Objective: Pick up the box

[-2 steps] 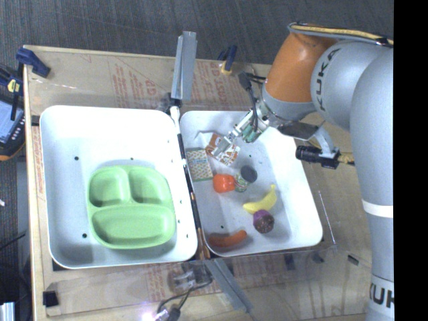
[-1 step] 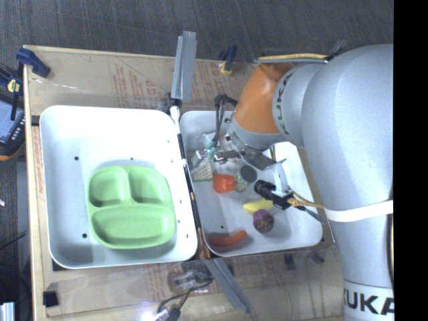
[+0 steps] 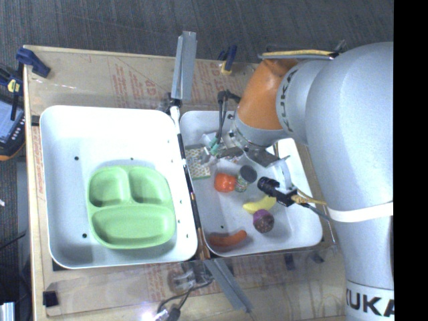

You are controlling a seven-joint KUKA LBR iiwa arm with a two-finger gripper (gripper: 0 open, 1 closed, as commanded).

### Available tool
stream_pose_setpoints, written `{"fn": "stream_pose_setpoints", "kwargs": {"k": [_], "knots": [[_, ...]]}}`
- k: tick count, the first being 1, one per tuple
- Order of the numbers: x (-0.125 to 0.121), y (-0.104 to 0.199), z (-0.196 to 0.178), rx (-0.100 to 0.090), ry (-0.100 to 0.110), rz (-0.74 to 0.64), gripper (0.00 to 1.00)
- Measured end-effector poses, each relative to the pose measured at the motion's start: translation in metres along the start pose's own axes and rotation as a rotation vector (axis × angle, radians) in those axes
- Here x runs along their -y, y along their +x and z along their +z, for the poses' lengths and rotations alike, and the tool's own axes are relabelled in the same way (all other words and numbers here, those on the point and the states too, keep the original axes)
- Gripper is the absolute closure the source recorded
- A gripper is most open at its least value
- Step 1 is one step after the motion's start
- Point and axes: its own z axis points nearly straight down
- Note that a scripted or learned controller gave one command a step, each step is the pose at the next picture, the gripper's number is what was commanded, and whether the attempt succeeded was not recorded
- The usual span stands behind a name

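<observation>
Dark carpet surrounds the wooden surface point(image 3: 100, 79), which carries 2 white bins. Leftmost, the left bin point(image 3: 60, 132) holds a green divided tray point(image 3: 131, 207). Next, against the right bin's point(image 3: 304, 229) left wall, lies the box point(image 3: 196, 162), small and patterned. Just right of it hangs the tool point(image 3: 224, 149), low over the bin; I cannot tell whether it is open or gripping anything. Further right sit a red fruit point(image 3: 225, 182), a yellow piece point(image 3: 257, 205), a dark plum point(image 3: 263, 221) and a sausage point(image 3: 227, 240). My worry: the wall crowds the box, so a finger may strike the rim or nudge the box flat instead of straddling it.
</observation>
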Motion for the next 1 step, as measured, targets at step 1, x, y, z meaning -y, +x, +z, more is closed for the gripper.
{"fn": "stream_pose_setpoints", "kwargs": {"k": [1], "knots": [[0.0229,0.0658,-0.1035,-0.017,0.008,-0.284,1.0]]}}
